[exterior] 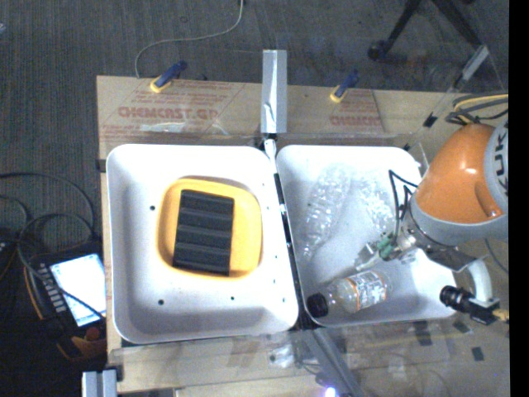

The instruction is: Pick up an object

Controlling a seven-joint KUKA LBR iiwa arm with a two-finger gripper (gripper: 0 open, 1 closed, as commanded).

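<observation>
Two white bins sit side by side. Left bin [132, 222], centre-left of frame: a yellow tray [211, 226] bearing a black ribbed block [204, 231]. Right bin [347, 160]: crumpled clear plastic bottles [331, 197] upper area, one labelled bottle [351, 293] lying along the lower wall. Gripper [388, 246] hangs just above that bottle; its state cannot be determined.

Grey arm [463, 188] with orange band, reaching in from right, wrist angled downward
</observation>
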